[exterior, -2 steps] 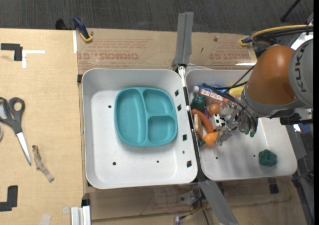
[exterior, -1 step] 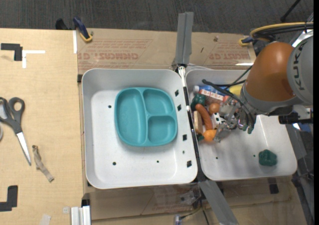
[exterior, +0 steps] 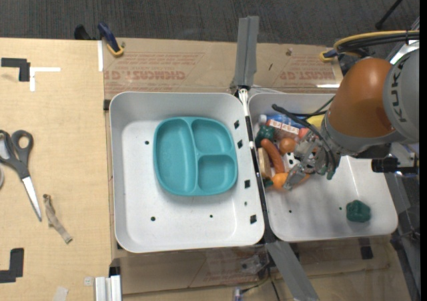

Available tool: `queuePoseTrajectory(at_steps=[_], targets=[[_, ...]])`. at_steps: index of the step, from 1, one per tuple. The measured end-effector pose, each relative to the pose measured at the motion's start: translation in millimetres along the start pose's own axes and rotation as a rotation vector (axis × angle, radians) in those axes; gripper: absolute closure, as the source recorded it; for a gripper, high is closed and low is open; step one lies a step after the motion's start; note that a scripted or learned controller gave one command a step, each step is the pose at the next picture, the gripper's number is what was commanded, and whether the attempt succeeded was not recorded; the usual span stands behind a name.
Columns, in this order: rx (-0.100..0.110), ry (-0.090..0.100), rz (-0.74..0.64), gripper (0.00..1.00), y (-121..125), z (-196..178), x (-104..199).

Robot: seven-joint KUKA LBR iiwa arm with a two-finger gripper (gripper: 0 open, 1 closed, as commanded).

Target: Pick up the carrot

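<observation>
You can see the carrot (exterior: 280, 178), a small orange piece, lying by the left wall of the right bin (exterior: 373, 226), in a pile of toy food (exterior: 277, 143). The gripper (exterior: 308, 165) hangs right beside the carrot. You cannot tell if the claw is spread or pressed together.

claw (exterior: 301, 167) low in right bin (exterior: 373, 223) — over carrot (exterior: 281, 177), food pile.

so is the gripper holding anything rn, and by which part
It cannot be told. The gripper is down among the pile of toy food in the right bin, and the clutter hides any hold.
</observation>
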State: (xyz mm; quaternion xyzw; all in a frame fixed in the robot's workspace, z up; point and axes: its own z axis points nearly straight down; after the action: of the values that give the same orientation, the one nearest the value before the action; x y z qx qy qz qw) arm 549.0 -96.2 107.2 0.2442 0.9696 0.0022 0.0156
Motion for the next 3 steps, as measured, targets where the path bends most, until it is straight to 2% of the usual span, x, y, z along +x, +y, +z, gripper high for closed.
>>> queuePoseTrajectory(at_steps=[1,2,3], targets=[[0.012,0.025,0.156,0.00,7,14,-5],[0.015,0.028,0.196,0.00,-12,15,25],[0.016,0.027,0.193,1.00,-12,6,24]])
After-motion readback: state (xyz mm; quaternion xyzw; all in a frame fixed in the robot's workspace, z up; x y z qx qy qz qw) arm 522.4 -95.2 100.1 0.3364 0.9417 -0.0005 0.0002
